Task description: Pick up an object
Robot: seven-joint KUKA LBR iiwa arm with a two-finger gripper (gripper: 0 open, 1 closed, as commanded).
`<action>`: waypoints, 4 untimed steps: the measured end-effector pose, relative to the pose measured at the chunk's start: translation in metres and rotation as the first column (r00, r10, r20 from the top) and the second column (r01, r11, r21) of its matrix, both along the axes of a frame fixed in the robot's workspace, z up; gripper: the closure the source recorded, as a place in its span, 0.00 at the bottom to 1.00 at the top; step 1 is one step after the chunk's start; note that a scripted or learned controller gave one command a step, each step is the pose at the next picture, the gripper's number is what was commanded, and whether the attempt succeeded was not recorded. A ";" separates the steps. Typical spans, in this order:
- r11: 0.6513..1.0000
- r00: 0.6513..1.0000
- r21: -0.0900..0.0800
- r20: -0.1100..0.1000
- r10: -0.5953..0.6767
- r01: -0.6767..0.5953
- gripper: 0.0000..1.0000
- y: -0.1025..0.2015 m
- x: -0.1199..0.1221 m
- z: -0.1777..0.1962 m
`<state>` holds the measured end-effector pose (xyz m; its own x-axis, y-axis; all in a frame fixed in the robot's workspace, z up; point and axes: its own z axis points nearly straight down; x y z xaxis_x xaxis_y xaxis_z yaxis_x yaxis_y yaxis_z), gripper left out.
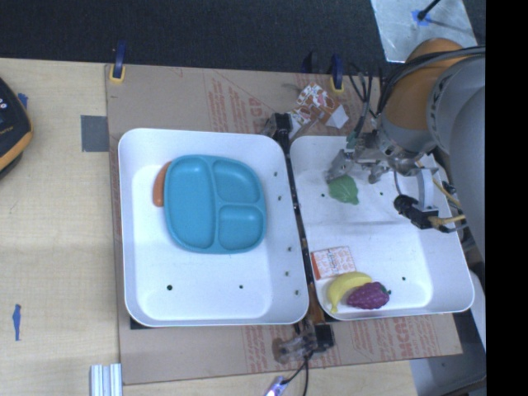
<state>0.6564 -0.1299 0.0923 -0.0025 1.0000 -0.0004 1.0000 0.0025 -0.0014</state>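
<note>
Gripper (346,170) sits low over the far end of the right bin (429,283), arm (437,97) coming in from 3 o'clock. One metal finger (338,168) is visible angling down toward 7 o'clock; can't tell whether the gripper is open, closed or gripping anything.

Green leafy toy (344,190) lies on the bin floor at 6 o'clock of the gripper, just beside the fingertip, maybe touching. Nothing shows it clamped. My read: this is the pick target and the wrist is tilted to come at it from above.

Rest of the right bin: small white-and-orange packet (333,261) at 6 o'clock, well apart, against the left wall; yellow banana (346,286) and purple grape bunch (367,295) touching each other in the near corner. Out of the way, no collision risk there.

Left bin (206,299) at 9 o'clock: blue divided plate (216,203) with an orange item (157,185) tucked at its left edge, mostly hidden.

Risk: the toy looks flat and soft, fingers may close over it and miss.
</note>
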 end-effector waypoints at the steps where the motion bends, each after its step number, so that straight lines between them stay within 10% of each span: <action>1: 1.000 1.000 0.000 -0.001 0.003 -0.003 1.00 0.000 0.000 0.011; 2: 1.000 1.000 0.000 -0.001 0.004 -0.004 0.00 0.000 0.000 0.011; 3: 1.000 1.000 -0.001 0.000 0.006 -0.006 1.00 -0.001 0.001 0.021; 4: 1.000 1.000 -0.002 0.000 0.006 -0.006 0.00 -0.001 0.001 0.021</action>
